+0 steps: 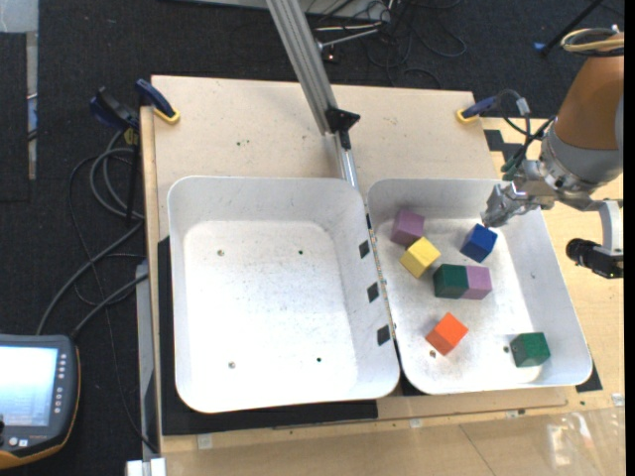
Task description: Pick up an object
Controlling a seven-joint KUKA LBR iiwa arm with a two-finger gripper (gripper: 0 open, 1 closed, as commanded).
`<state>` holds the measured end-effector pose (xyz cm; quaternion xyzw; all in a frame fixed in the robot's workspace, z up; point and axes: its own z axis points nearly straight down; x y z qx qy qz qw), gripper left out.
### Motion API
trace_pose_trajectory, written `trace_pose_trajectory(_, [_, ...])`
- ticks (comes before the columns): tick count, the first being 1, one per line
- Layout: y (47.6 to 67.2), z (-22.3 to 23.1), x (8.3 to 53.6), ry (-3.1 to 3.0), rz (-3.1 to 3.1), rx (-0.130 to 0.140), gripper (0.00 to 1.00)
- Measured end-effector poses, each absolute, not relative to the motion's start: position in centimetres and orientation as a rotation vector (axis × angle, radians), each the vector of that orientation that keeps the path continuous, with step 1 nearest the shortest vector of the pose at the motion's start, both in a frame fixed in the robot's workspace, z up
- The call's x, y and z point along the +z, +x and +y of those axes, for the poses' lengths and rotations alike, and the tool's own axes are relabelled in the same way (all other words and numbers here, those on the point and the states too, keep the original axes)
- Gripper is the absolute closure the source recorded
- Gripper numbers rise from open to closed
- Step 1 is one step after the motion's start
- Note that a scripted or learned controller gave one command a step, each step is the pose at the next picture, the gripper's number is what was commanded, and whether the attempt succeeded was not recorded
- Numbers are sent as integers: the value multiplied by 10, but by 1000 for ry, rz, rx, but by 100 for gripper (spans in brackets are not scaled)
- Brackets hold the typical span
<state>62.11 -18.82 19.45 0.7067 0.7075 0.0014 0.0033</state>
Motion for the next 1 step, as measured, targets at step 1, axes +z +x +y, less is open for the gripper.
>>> trace_pose_trajectory(1, [622, -189, 224, 2216, 2220, 3, 100])
